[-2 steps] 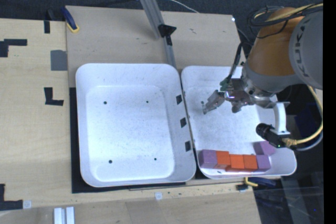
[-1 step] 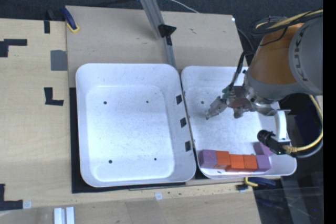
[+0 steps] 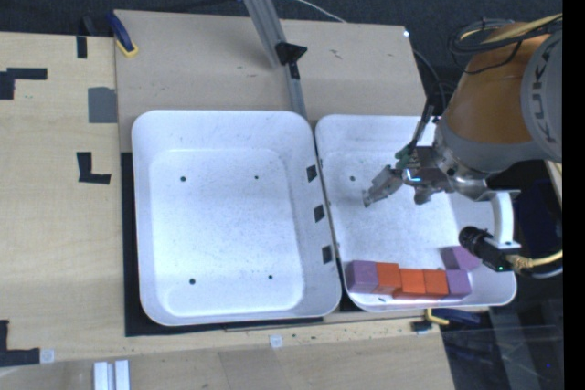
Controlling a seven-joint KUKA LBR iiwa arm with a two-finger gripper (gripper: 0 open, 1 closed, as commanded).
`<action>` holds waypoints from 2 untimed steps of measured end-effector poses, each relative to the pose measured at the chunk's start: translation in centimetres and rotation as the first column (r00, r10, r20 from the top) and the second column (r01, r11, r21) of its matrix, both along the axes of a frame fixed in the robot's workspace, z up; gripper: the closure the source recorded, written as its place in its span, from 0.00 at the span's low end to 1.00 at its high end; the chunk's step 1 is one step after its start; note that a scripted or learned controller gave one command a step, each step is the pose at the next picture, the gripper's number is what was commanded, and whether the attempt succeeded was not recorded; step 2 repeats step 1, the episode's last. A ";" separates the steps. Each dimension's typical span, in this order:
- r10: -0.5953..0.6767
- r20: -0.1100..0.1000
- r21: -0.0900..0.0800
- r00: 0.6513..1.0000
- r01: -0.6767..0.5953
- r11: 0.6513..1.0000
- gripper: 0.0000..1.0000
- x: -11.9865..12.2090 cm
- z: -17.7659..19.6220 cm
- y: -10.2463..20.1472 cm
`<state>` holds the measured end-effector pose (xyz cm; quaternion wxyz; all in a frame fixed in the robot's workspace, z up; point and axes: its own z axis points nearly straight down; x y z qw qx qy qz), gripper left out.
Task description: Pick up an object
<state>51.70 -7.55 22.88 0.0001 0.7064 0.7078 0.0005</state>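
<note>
Your hand [image 3: 377, 194] hangs over the right bin [image 3: 366, 137], can't tell if spread. Blocks [image 3: 409, 279] lie below-right of it, near the bin's front wall, row running left-right.

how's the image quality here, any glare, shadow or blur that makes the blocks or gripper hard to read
Camera view: lighting is soft and even, with no hard glare on the white bins; the gripper is small and slightly blurred, so its fingers can't be read; the purple and orange blocks along the right bin's near wall stay distinct in colour, though their edges are soft.

Purple and orange blocks [image 3: 409, 279] line the right bin's [image 3: 384, 137] near wall.
</note>
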 end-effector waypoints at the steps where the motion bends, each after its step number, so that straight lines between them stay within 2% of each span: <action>1: 0.009 0.000 0.002 1.000 -0.009 1.000 0.00 1.8 2.7 8.5; 2: 0.009 0.000 0.002 1.000 -0.009 1.000 0.00 1.8 2.7 8.5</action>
